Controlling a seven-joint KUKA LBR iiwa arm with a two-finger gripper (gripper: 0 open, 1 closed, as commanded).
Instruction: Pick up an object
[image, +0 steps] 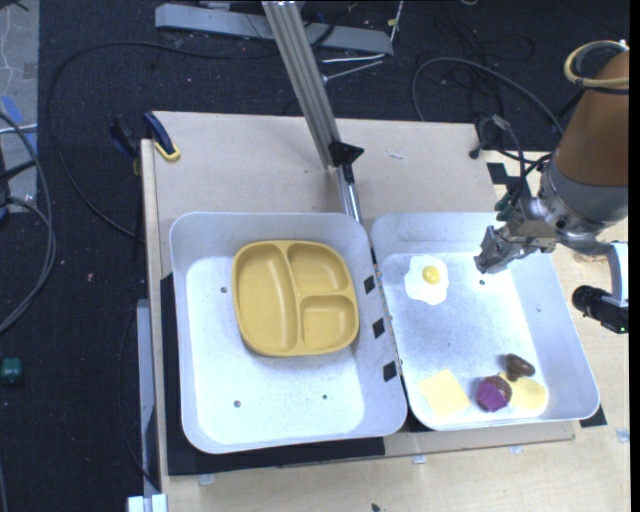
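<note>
Two shallow white bins are seen side by side on the counter. The left bin is occupied by a yellow divided plate with three compartments, lying flat near the bin's middle. The right bin carries a toy fried egg near its upper left, and a cluster along its lower edge: a pale yellow square slice, a purple piece just beside it, a small brown piece above the purple one, and a pale yellow round piece touching the purple piece on its right.

The arm is seen coming in from the right, with the hand placed over the upper part of the right bin, just right of the egg and apart from it. Whether the hand is wide or narrow cannot be told; it is dark and small here. Nothing is seen gripped in it. The cluster lies well apart from the hand.

A metal pole is seen slanting across the counter's top edge.
</note>
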